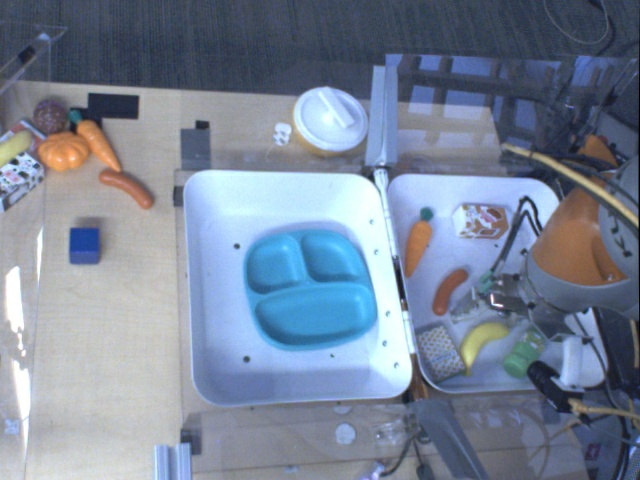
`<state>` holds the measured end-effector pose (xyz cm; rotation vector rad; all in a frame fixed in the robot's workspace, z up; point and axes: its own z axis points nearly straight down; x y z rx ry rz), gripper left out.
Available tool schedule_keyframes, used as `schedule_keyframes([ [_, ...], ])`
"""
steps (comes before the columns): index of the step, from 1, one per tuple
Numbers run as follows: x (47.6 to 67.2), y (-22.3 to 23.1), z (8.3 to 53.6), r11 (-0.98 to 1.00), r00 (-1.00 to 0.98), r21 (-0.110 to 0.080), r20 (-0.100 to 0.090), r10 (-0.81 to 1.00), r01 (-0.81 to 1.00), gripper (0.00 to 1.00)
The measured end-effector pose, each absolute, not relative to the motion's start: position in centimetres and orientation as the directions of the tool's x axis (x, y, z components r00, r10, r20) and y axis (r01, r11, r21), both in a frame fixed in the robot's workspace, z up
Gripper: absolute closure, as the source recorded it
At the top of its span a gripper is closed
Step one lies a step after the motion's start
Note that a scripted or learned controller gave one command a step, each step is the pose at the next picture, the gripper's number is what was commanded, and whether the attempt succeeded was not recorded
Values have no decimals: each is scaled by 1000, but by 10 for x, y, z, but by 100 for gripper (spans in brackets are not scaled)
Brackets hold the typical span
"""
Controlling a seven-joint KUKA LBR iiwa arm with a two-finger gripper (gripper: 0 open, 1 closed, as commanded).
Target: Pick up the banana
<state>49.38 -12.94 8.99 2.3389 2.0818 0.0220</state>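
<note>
The right-hand white bin point(440, 193), nearest the lens at its lower edge, holds the KUKA arm point(575, 253) reaching in from the right. Its gripper point(497, 298) hangs just above the banana point(482, 341); whether its fingers are parted cannot be told, and nothing shows held. The banana lies below-left of it, long axis slanting up to the right, beside a green block point(522, 356).

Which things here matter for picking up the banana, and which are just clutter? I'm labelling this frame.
For the job: banana; pincer above it; right bin.

Lying about: carrot, sausage, sponge, green item, blue tray, blue cube.
</note>
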Motion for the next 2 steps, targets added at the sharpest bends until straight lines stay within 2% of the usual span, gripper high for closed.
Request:
schedule_keyframes([
  [2,493,-122,90,-149,149,20,-5,989,989,0],
])
